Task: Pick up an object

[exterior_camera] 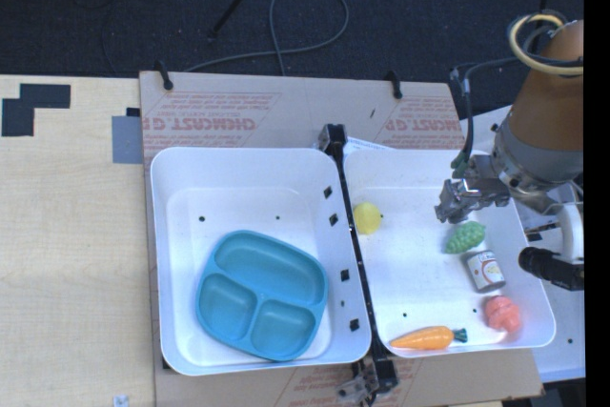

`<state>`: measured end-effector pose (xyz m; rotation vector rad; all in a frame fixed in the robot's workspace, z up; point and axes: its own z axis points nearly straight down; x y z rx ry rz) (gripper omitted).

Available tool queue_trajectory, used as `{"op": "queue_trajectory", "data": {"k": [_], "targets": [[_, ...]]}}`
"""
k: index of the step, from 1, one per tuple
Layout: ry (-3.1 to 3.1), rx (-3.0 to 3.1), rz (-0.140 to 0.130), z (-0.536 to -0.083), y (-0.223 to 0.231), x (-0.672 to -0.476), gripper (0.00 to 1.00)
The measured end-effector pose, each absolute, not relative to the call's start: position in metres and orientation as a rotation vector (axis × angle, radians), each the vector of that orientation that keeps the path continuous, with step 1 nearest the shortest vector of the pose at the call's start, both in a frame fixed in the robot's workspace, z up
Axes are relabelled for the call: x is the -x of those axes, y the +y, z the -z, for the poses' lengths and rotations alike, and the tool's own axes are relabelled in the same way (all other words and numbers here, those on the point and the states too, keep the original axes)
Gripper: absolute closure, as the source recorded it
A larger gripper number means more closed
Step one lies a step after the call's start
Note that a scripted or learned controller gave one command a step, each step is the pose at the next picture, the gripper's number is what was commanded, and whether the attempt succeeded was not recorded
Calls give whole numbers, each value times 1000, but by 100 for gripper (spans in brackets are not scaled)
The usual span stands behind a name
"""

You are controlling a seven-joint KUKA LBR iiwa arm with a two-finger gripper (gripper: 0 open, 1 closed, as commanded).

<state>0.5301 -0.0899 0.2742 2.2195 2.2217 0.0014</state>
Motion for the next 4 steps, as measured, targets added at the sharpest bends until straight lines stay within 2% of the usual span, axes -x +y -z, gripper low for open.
{"op": "queue_trajectory", "data": {"k": [1, 4], "targets": [[2226, -2222, 3, -260, -45, -531, 100], [2229, -2220, 5, -246, 105, -504, 100]]}}
